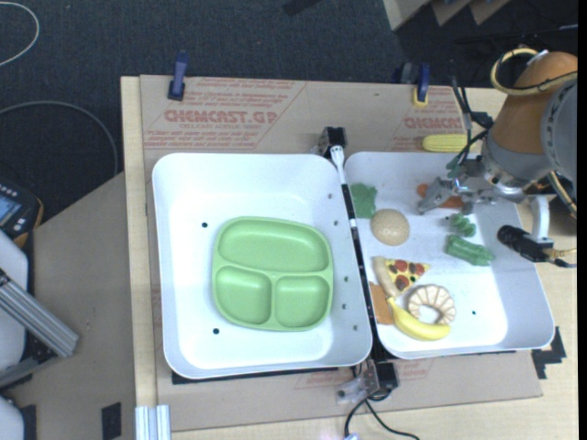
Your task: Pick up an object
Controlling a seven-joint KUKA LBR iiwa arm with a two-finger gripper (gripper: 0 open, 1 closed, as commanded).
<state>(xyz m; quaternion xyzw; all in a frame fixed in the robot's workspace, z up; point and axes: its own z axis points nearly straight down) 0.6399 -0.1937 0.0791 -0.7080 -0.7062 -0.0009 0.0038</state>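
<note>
Orange piece [438, 191] lies directly beneath pincer [447, 193], near far wall of right bin [527, 324]. Pincer state: cannot tell, nothing visibly held. Green piece [468, 248] sits just nearer camera from pincer.

Fixed overhead slant across both bins [174, 246]

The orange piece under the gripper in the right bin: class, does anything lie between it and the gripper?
Nothing visible does. The gripper hangs right over the small orange piece at the far side of the right bin; the green piece lies nearer the camera, apart.
</note>
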